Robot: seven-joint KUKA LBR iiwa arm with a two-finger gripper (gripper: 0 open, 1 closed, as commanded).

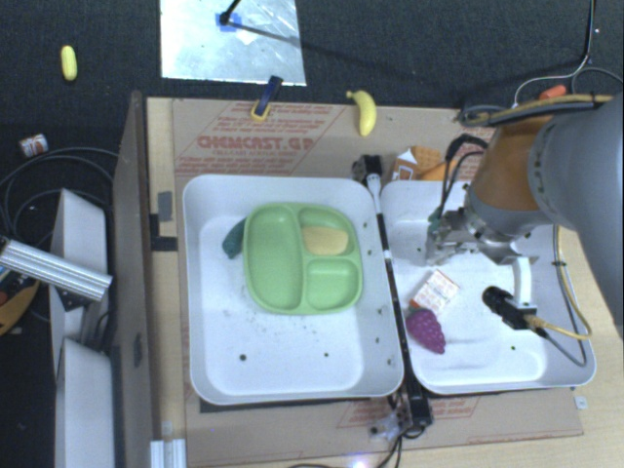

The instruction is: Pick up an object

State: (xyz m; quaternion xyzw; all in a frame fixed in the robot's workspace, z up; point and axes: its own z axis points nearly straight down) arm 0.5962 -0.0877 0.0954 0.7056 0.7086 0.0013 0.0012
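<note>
Gripper (441, 245) was low in the right bin (546, 364), near its upper-left part; couldn't tell its state, wrist hid it. Nothing visibly held. Small white-and-orange packet (436, 290) lay just below the gripper, apart from it, w/ a purple grape bunch (426, 329) below that, near the packet. Left bin (210, 359) had a green divided plate (300, 258) w/ a yellow item (327, 239) in its upper-right compartment, and a dark teal object (233, 238) at the plate's left edge
</note>
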